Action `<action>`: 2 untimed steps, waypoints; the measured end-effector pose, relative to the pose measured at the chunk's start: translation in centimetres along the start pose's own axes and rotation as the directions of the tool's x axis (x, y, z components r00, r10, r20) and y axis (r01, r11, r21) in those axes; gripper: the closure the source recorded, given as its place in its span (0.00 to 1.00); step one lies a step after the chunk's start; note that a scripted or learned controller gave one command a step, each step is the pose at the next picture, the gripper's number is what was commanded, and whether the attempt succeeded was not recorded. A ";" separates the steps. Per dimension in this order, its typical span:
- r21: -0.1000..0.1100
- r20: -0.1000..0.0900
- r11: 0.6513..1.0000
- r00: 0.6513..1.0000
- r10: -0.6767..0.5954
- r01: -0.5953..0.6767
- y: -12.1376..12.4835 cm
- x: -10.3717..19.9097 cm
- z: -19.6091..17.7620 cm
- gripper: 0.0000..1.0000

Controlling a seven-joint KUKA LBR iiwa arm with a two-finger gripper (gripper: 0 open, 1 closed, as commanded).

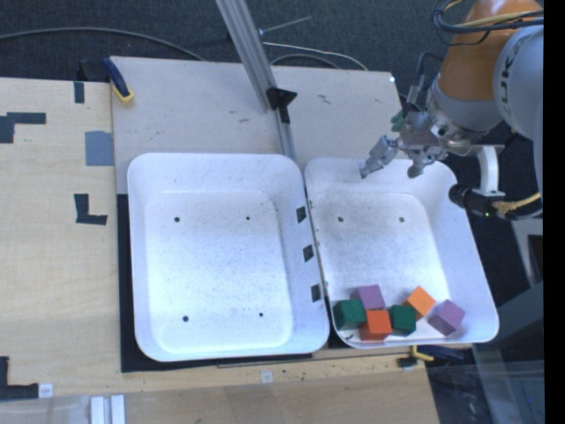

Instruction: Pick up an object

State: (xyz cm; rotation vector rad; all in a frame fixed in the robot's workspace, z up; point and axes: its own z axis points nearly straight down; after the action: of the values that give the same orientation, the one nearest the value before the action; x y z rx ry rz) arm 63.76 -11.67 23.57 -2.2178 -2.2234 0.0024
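On the table we count two white bins. The left bin carries no blocks. In the right bin, six blocks crowd the six o'clock wall: two green, two purple, two orange, likely slid there. At its twelve o'clock rim our hand hangs spread open, holding nothing, well apart from them.
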 end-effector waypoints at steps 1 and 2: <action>0.011 -0.002 1.000 1.000 0.002 -0.002 -7.2 1.1 12.8 0.00; 0.005 -0.002 1.000 1.000 0.002 -0.002 -10.2 2.8 14.6 0.00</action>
State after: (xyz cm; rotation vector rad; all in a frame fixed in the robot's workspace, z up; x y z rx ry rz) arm 53.58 -8.86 9.01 -2.2163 -2.2176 0.0060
